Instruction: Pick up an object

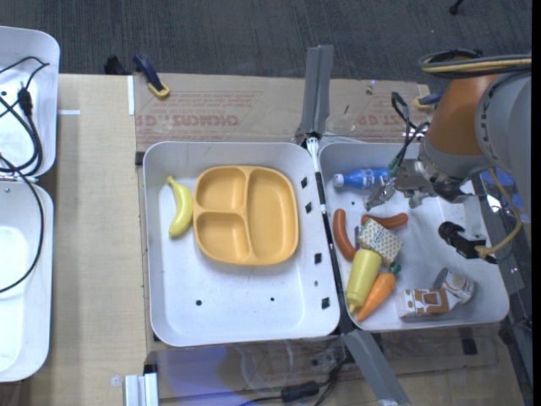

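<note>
My gripper [378,195] hangs over the back of the right bin [486,311], just right of a small clear bottle with a blue cap [358,178] and above a red sausage [387,221]. Its fingers look open with nothing between them. A second sausage [341,233] lies along the bin's left wall. Beside it are a patterned packet [381,242], a yellow cylinder [363,277], a carrot [378,296] and a small brown-and-white carton [429,302].
The left bin [237,311] holds a yellow divided plate [247,214] and a banana [179,208]. A black clip-like part [461,239] with cables hangs off the arm over the right bin. A grey divider post [317,91] stands behind the bins.
</note>
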`<state>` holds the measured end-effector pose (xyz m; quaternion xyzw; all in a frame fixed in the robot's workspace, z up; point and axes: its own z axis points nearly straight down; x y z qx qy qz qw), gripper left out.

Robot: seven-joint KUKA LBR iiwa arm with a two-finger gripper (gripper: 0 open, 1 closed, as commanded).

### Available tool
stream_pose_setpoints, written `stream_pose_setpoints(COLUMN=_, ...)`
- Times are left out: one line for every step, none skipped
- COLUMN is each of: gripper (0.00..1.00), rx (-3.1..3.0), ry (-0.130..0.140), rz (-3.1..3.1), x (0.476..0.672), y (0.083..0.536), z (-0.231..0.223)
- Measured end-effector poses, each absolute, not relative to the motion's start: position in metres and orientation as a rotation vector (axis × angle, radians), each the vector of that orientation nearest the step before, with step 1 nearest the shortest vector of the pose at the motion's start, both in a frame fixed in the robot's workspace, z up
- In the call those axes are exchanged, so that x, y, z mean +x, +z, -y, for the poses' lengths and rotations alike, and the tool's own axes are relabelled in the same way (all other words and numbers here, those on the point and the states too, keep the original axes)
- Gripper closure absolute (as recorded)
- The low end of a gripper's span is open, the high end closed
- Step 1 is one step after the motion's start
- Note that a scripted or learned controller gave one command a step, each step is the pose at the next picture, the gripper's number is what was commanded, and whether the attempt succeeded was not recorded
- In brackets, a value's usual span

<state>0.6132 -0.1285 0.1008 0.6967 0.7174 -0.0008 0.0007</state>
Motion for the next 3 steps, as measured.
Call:
stream_pose_setpoints(gripper=0.0, rx=1.845, ry=-0.001, rz=-2.541, x=0.607, y=0.191, z=0.057)
stream_pose_setpoints(gripper=0.0, rx=1.8, ry=-0.003, rz=-2.576, x=0.591, y=0.128, z=0.125)
stream_pose_setpoints(gripper=0.0, rx=1.814, ry=0.0, rz=-2.563, x=0.581, y=0.092, z=0.154)
